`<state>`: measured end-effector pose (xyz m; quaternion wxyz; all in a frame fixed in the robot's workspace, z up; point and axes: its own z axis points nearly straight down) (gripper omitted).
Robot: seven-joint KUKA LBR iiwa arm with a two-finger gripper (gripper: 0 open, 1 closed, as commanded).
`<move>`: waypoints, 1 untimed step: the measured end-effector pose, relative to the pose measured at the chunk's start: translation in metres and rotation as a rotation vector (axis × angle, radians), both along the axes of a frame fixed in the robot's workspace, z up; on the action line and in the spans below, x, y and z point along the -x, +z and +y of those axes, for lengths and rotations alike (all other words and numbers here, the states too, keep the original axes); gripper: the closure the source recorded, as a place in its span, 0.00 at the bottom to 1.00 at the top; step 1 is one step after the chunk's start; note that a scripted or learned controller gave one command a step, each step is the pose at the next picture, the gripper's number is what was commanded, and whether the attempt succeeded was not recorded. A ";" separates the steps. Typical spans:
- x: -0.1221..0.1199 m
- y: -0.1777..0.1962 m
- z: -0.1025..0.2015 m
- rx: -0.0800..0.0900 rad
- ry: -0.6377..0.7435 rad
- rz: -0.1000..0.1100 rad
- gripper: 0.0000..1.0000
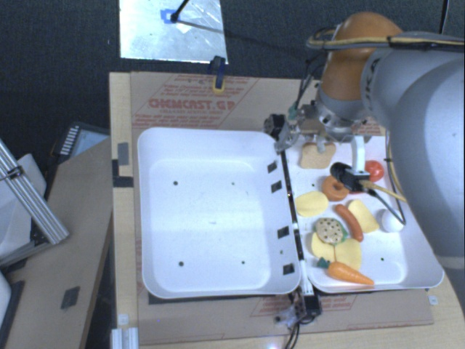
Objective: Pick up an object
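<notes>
Carrot (349, 273) lies nearest, at the right bin's (407, 267) front edge. Whether the fingers (314, 131) are open cannot be told; they hang at that bin's far end, just beside a tan bread slice (317, 155). Beyond the bin, cardboard (192, 100) on the counter reads "CHEMCAST GP" in red.
</notes>
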<state>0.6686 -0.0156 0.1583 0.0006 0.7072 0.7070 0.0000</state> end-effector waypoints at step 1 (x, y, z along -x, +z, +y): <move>-0.002 0.061 0.034 -0.003 0.007 -0.008 0.00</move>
